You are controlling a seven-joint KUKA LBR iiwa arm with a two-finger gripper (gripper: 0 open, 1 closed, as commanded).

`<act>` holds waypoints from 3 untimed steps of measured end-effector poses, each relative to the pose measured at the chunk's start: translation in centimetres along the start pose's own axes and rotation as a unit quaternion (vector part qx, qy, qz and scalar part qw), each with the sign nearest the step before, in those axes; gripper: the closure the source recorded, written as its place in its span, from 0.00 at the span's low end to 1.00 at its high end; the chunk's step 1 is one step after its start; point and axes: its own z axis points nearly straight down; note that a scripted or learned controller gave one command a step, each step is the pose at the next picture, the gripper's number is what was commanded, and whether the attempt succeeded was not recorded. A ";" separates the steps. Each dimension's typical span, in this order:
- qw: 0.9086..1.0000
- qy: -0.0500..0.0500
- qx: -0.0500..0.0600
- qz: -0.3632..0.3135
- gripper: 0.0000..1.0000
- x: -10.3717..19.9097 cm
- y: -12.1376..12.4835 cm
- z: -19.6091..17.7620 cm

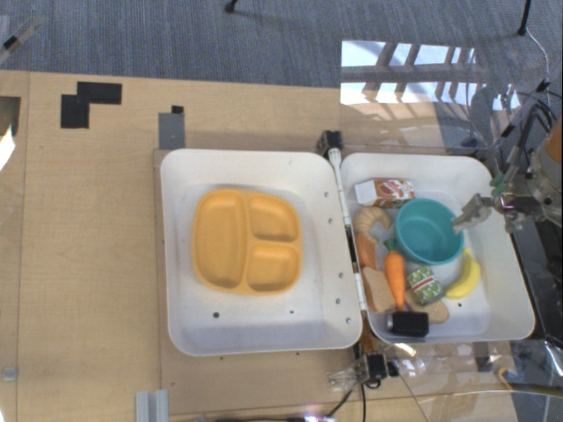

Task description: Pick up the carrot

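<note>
Camera view looks down at a slant on a pale wooden worktop point(88, 262). At the near edge, cables and a small connector point(374, 367) lie just below the gap between the two white bins. The left bin point(202, 323) holds a yellow divided plate point(248, 240), set flat near its centre. The right bin point(501, 306) is crowded along its left side: a black block point(409, 323) nearest, then a slice of bread point(378, 290), a green-labelled packet point(422, 282) and a banana point(466, 280). The carrot point(396, 278) lies lengthwise between the bread and the packet, tip toward the near wall, top just below a teal bowl point(428, 229). A croissant point(371, 221) and a red-and-white packet point(387, 189) sit beyond. The gripper point(471, 214) stands at the bowl's right rim, well apart from the carrot; whether it is spread or pressed together cannot be told. Farther off, black patches point(88, 102) mark the worktop. Beyond its far edge lies grey carpet point(176, 16), with a patch of sunlight point(413, 55).
</note>
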 end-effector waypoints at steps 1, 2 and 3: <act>0.999 0.001 0.000 -0.045 0.00 5.2 -2.3 3.1; 0.998 -0.001 -0.003 -0.055 0.00 8.1 -0.5 15.3; 0.998 0.000 -0.005 -0.057 1.00 8.3 -0.2 14.3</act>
